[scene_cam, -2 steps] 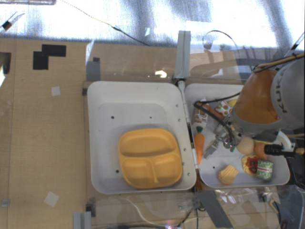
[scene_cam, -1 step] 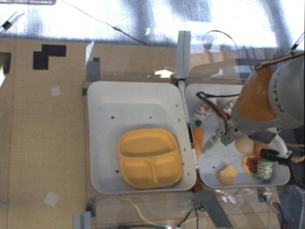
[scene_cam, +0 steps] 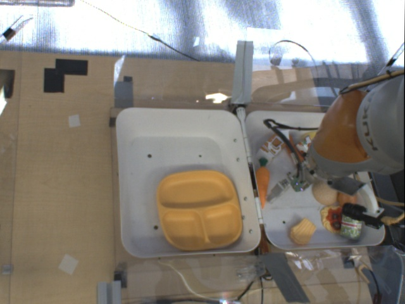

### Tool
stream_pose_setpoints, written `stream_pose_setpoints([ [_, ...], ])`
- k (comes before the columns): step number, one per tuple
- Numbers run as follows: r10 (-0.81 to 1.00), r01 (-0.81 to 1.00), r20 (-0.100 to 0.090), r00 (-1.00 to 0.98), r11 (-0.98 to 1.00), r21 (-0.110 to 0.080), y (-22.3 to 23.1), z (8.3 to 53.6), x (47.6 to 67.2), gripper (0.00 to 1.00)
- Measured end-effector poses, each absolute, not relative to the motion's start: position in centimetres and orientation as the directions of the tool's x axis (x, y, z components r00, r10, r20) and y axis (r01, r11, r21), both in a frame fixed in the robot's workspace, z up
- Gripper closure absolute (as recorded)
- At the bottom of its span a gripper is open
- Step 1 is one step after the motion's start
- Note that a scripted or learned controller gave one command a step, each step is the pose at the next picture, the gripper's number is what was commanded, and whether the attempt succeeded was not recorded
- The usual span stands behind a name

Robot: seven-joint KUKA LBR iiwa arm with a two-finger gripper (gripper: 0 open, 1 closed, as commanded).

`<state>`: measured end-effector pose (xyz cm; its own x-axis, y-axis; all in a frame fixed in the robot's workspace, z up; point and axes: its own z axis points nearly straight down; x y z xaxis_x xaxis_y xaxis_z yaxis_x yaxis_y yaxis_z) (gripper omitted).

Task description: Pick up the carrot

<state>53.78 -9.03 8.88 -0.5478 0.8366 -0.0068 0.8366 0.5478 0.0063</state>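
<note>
The carrot (scene_cam: 262,182), orange with a green top, lies lengthwise along the left wall of the right bin (scene_cam: 281,236). My gripper (scene_cam: 286,187) hangs low over the bin floor just right of the carrot, near its lower half, and nothing is visibly in its grasp. The grey arm with its orange band (scene_cam: 338,138) reaches in from the right and hides part of the bin behind it.
A yellow divided tray (scene_cam: 199,209) lies in the left bin (scene_cam: 145,144). In the right bin are a small printed box (scene_cam: 273,145), a yellow ridged piece (scene_cam: 302,231), a beige round item (scene_cam: 325,194), a dark jar (scene_cam: 351,223) and other toy food at the right.
</note>
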Motion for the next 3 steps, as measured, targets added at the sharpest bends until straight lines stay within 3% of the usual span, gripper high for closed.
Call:
stream_pose_setpoints([
  [1,0.959,0.959,-0.002,-0.284,0.284,0.009,-2.3,18.7,56.7,0.00],
  [2,0.991,0.991,-0.001,-0.133,0.133,0.003,-5.2,18.4,53.6,0.00],
  [3,0.997,0.997,-0.003,-0.073,0.073,0.012,-9.8,8.9,55.2,0.00],
])
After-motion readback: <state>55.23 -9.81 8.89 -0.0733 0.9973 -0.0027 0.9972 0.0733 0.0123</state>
